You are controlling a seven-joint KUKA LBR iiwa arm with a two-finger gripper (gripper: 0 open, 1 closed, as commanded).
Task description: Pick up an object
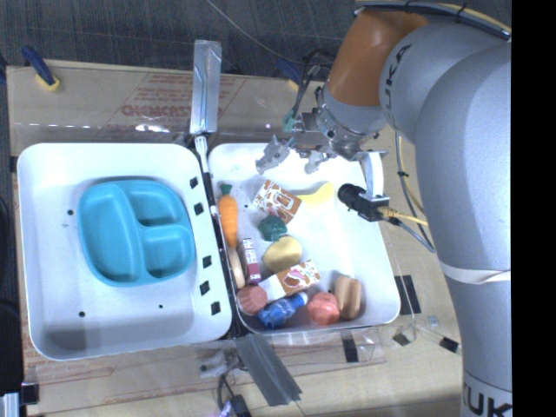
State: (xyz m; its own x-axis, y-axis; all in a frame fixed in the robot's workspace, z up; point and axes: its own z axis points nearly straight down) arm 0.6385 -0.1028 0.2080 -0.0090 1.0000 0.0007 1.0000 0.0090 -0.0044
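My gripper [292, 156] hangs over the far end of the right bin [375, 233], its two fingers spread open with nothing between them. Just below it lie a brown-and-white carton [276, 200] and a yellow banana [318, 193]. Further toward the front of the bin are an orange carrot [228, 219], a green piece [273, 228], a yellow lemon [282, 253], a second carton [298, 276], a blue bottle [282, 311], a red ball [323, 307] and a bread roll [347, 294].
The left bin [43, 302] holds a blue divided tray [137, 229]. A grey divider strip [206, 85] runs between the bins at the back. My arm's bulky body [452, 146] fills the right side.
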